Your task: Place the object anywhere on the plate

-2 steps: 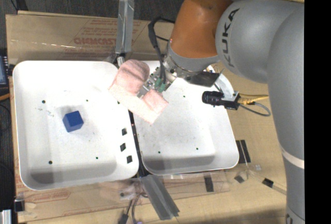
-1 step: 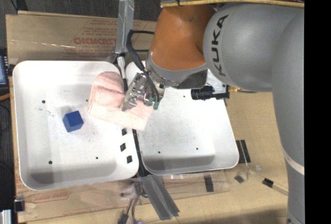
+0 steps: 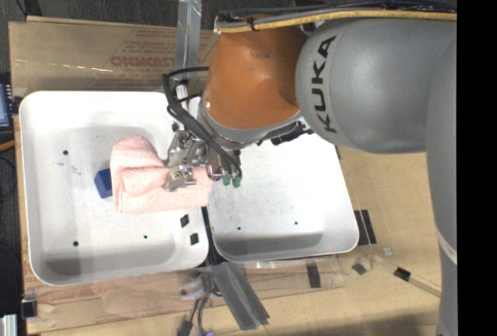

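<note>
1. Two white bins sit side by side on the surface (image 3: 388, 195); the right bin (image 3: 295, 202) lies partly under the grey arm (image 3: 373, 78).
2. In the left bin (image 3: 46, 171), a folded pink towel (image 3: 144, 175) lies with a small blue object (image 3: 103, 183) touching its left edge.
3. The pincer (image 3: 185, 171) hangs over the towel's right edge; whether it is spread or pressed together, I cannot tell.
</note>
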